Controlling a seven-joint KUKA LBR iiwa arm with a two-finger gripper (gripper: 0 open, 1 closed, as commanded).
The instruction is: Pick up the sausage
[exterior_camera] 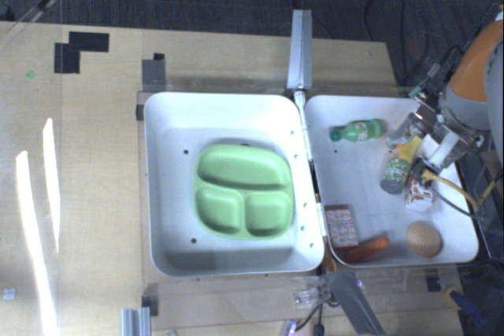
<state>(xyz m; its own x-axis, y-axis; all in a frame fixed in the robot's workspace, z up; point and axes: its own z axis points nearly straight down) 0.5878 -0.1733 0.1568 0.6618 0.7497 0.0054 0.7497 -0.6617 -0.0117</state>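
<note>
The sausage (367,249) is a slim, reddish-orange link lying at a slight tilt on the floor of the right bin (356,169), hard against that bin's near wall toward its near-left corner. Its left end sits just below a small patterned packet (341,224); a round tan ball (424,238) rests to its right, apart from it. The near wall leaves little room on the sausage's front side, while the white floor behind it, toward the bin's middle, lies open. Further back, a green bottle (357,131) lies on its side near the far wall, and a grey-based can (394,172) stands by a cluster of yellow and white wrappers at the right side. The gripper (430,144) hangs over that right-side cluster, well apart from the sausage; whether the jaws are open or closed cannot be told, as they merge with the clutter beneath. The left bin (165,169) carries a green divided tray (244,190) with three compartments, with bare floor all round it. Both bins rest on the wooden counter (87,193).
</note>
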